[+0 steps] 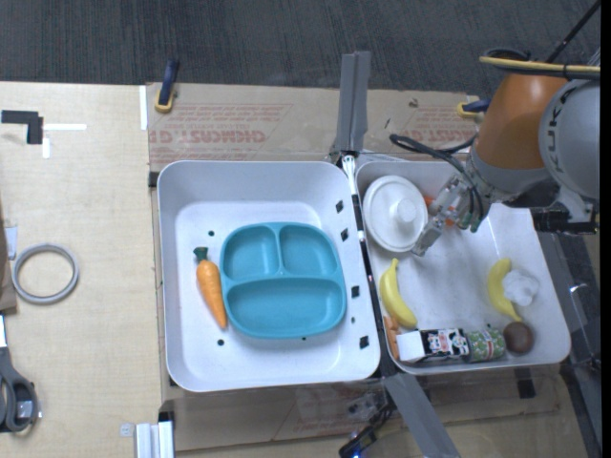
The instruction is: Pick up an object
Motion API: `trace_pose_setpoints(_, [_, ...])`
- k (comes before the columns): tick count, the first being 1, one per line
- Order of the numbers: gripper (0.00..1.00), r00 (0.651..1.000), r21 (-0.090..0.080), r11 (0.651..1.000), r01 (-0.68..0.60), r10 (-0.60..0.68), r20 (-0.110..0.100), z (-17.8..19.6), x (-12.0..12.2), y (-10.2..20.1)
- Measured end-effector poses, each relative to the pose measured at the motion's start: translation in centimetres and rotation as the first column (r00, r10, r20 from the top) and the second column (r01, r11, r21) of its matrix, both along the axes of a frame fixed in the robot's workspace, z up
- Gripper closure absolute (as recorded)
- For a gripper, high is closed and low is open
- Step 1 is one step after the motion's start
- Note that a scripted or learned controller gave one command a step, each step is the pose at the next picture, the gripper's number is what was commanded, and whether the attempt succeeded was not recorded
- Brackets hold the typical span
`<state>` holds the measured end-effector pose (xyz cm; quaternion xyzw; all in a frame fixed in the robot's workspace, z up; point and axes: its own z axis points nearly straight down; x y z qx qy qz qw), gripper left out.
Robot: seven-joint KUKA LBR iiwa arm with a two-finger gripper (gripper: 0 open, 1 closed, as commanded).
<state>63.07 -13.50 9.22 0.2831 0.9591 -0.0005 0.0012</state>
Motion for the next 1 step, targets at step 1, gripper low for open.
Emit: trace_pose_setpoints(1, [1.00,1.000,-0.012,1.000,0.004,-0.004,-0.001,0.91,-0.14,-0.79])
